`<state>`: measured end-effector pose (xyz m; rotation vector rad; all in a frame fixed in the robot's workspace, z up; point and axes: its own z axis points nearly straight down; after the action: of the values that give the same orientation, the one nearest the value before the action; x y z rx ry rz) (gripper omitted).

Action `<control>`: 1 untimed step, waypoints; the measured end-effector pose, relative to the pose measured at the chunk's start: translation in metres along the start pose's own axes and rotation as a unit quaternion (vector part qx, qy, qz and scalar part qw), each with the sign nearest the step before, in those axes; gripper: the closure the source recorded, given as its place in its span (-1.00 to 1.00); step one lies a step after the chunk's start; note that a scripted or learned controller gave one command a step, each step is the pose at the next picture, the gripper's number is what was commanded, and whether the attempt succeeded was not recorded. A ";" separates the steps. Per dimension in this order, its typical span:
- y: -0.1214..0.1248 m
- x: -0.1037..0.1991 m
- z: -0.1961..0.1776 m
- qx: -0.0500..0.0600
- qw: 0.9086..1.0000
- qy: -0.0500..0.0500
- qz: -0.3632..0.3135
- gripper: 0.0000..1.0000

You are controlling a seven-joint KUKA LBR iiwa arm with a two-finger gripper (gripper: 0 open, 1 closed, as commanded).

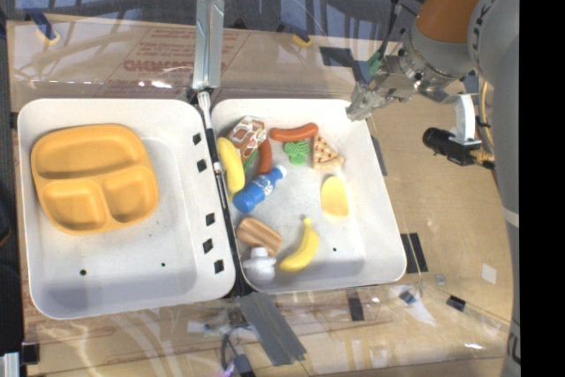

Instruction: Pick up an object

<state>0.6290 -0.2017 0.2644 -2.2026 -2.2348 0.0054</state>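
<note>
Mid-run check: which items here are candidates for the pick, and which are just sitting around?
Pick candidates, right bin: hot dog, pizza slice, blue bottle, two bananas, yellow lemon-like piece, bread piece. Gripper is at that bin's far rim.

Just lying about: orange divided tray in the left bin.

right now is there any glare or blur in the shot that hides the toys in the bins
Camera view: reflections streak the clear plastic sheet behind the bins; the two-finger gripper looks soft and blurred; the orange divided tray and curved yellow banana are evenly lit, with only faint shadows.
</note>
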 end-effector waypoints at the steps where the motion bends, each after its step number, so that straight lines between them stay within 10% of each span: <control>1: 0.000 0.000 0.000 0.000 1.000 0.000 0.000 -1.00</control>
<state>0.6289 -0.2014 0.2642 -2.2017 -2.2351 0.0062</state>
